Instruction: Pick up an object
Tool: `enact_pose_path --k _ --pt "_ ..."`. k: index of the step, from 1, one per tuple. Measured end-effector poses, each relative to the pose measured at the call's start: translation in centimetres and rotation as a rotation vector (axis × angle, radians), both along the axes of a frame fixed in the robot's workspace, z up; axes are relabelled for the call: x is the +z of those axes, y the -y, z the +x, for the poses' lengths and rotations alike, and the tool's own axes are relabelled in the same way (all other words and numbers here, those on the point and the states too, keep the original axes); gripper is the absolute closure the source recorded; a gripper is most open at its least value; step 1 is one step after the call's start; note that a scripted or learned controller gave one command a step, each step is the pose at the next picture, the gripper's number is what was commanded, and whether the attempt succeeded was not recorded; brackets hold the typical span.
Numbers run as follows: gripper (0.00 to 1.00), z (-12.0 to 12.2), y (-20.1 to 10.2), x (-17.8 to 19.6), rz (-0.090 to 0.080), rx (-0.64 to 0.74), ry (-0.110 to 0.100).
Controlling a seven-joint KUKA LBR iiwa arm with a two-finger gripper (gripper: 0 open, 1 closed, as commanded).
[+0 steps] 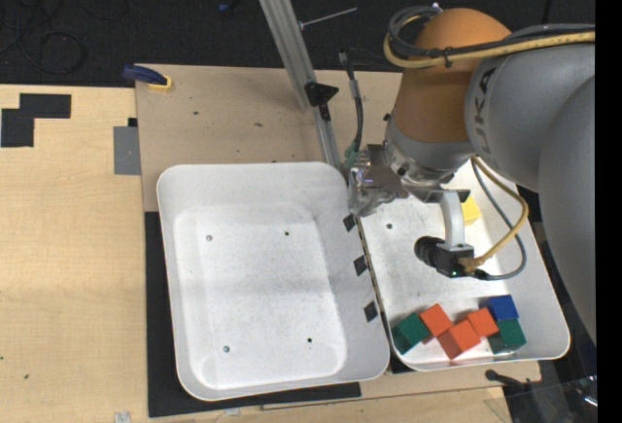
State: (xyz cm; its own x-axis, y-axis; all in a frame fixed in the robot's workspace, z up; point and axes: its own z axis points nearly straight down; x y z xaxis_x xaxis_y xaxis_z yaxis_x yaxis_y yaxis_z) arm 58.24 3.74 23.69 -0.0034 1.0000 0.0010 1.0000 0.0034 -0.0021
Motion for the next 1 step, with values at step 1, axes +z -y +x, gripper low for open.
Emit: enact_pose_path --k 1 --pt "1.00 1.72 -5.02 0.75 -0.001 0.000 0.001"
